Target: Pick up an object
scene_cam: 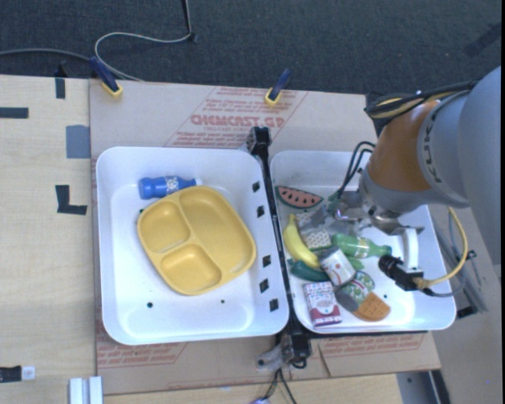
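The grey arm with its orange band comes in from three o'clock and bends down over the right bin, where its gripper sits low among a heap of small objects; whether it is spread or pressed together I cannot tell, since the wrist hides its tip. Nothing can be seen pinched by it. The objects fill the left half of this bin. A watermelon slice lies at about eleven o'clock from the gripper, near the bin's upper left corner. A yellow banana curves along the left wall at about eight o'clock, and a green bottle lies on its side just below the gripper, at six o'clock. Further down the heap, a small red-and-white carton lies flat at seven o'clock, with an orange waffle-like piece beside it toward the bin's lower edge. In the left bin, well apart at nine o'clock, a yellow divided plate rests tilted across the middle, and a blue bottle lies on its side touching the plate's upper left rim. Both bins stand on a cardboard sheet held by yellow clamps along its twelve o'clock edge.
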Tool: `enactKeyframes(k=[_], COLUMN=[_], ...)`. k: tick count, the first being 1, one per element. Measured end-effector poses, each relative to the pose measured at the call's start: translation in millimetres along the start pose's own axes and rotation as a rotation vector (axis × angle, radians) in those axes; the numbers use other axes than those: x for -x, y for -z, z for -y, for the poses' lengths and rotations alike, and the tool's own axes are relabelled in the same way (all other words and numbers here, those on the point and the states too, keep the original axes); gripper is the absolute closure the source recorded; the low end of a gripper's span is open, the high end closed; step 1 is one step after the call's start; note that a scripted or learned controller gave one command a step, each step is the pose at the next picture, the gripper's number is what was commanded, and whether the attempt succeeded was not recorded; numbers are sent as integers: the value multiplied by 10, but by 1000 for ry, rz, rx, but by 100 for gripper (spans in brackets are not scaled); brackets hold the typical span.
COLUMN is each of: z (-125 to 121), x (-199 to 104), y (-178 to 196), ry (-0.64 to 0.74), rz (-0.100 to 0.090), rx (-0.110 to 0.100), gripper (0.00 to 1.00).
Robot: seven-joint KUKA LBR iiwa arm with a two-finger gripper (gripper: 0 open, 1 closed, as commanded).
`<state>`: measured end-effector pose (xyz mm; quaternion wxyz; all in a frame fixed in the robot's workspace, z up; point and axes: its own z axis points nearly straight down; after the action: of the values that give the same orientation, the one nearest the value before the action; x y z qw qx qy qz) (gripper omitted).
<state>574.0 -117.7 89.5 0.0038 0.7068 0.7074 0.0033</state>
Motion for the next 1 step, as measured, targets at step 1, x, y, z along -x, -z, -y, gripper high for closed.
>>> enactKeyframes(k=[1], z=[-29], x=[-18], y=[126], ry=[1], rz=[-4], rx=[7], gripper=[100])
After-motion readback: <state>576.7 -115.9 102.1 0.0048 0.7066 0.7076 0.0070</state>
